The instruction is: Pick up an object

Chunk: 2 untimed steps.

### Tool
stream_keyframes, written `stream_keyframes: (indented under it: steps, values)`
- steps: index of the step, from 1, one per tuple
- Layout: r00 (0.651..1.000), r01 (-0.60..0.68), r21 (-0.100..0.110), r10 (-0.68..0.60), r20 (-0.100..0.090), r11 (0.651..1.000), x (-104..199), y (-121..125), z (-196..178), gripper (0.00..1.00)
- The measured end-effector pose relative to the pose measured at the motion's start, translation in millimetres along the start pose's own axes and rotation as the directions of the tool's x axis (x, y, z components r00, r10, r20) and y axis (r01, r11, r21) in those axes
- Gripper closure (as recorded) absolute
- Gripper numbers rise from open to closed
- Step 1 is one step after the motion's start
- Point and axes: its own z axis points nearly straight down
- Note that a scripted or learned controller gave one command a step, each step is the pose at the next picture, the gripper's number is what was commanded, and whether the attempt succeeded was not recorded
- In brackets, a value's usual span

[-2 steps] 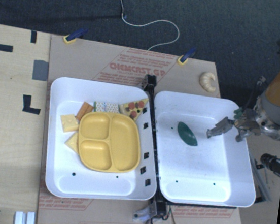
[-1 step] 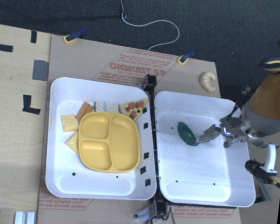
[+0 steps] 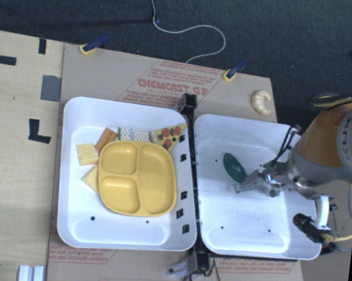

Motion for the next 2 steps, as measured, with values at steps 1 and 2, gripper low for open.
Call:
stream_keyframes:
  steps: [1,2]
  values:
    - [1.0,0.001,-0.006,-0.001,0.002,1.0,1,0,15,0.0]
    - [1.0,0.0,-0.009,0.0,0.004,1.0,1,1,4,1.0]
